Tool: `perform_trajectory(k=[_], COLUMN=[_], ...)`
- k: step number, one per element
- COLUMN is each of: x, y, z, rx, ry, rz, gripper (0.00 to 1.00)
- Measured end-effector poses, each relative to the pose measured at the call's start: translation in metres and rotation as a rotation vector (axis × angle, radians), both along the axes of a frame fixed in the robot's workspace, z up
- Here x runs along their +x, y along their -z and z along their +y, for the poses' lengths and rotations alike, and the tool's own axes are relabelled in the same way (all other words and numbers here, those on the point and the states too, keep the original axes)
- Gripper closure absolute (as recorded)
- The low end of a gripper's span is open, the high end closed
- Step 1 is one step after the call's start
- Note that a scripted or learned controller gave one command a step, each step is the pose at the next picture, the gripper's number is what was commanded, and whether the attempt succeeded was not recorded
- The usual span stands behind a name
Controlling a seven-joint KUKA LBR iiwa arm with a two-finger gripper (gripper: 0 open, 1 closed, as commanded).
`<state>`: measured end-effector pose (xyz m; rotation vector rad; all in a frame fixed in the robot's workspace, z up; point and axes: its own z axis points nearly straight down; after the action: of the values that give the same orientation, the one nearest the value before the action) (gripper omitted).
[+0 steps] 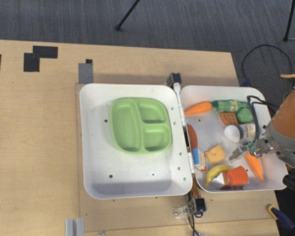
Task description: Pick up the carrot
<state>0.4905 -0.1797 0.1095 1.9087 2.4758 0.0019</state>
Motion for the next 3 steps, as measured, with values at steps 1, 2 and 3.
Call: perform_trajectory(k=[1, 2, 3], x=[0.001, -0.001, 0.001], y=[-0.008, 0.023, 0.015], z=[0.001, -0.025, -0.025], rx=[0.003, 0.009, 0.009], ry=[-0.003, -0.322, -0.322], rz=[0.002, 0.01, 0.009], gripper=[1.0, 1.0, 1.0])
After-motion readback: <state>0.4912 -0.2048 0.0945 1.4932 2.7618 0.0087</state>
